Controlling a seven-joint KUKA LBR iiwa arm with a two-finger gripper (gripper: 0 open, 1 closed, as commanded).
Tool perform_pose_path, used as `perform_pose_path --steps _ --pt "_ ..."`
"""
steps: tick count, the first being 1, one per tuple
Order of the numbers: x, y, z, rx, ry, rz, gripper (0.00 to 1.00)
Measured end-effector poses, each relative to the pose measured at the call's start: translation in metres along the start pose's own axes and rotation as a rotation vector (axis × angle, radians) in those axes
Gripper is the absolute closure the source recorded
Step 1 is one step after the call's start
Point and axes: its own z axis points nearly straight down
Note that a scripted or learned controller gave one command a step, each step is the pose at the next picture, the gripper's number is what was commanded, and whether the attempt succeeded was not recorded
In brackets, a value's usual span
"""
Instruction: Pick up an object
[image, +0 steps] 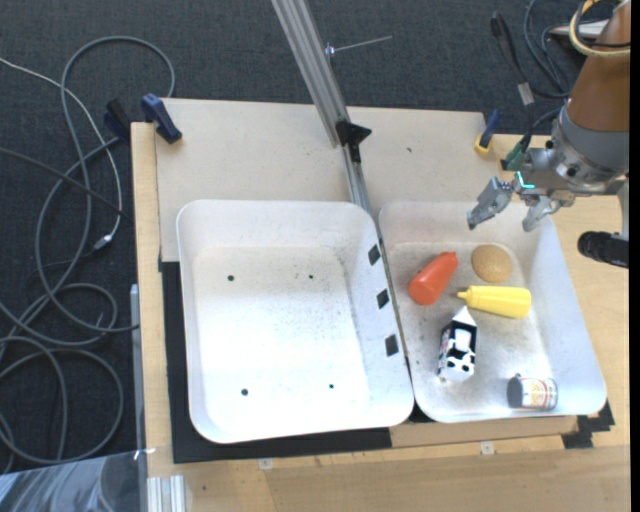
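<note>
Your end effector (512, 208) hangs spread and empty above the right bin (570, 300); nothing's picked, the grasp remains.

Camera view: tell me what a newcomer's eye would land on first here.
The bright things clustered in the right bin stand out first: an orange bottle, a yellow bottle, a round tan object, a black-and-white carton and a small can near the front corner. Above that bin's far edge hangs the gripper, its fingers spread with nothing between them. The left bin is bare white beside it.
</note>
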Motion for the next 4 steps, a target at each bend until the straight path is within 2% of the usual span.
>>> perform_pose_path --steps 1,2,4 --pt "0.0 0.001 -0.003 -0.005 -0.001 -0.001 0.0" --pt "0.007 0.002 0.041 0.0 -0.001 -0.001 0.0" --pt "-0.001 0.003 0.164 0.001 0.0 0.001 0.0"
